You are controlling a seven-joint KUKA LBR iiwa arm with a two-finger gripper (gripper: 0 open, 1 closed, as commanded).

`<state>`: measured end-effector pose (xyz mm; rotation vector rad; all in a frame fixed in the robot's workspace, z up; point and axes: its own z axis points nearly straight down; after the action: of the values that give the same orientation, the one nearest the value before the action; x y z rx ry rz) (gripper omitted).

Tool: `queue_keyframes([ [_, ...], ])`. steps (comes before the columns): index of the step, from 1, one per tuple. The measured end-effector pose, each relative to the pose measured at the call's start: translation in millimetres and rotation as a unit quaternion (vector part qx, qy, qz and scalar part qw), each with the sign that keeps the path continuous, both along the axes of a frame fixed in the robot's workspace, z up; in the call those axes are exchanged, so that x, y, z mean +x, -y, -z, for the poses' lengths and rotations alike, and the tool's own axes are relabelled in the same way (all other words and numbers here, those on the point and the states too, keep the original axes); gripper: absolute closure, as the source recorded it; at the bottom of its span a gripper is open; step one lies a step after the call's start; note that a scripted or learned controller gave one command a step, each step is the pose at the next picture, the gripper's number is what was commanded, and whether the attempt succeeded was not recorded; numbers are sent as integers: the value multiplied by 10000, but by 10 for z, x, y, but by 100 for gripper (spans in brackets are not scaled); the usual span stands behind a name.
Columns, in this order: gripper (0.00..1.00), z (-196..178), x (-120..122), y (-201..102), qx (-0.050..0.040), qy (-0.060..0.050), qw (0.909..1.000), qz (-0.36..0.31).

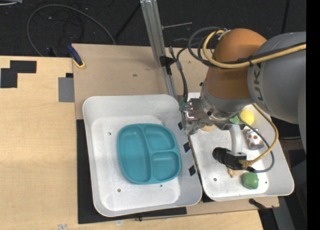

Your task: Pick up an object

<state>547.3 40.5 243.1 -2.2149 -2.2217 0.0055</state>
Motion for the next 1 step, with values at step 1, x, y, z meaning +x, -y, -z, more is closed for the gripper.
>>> queue_keyframes([
  [1,100,-12,-37,-512,3,11,10000,-11],
])
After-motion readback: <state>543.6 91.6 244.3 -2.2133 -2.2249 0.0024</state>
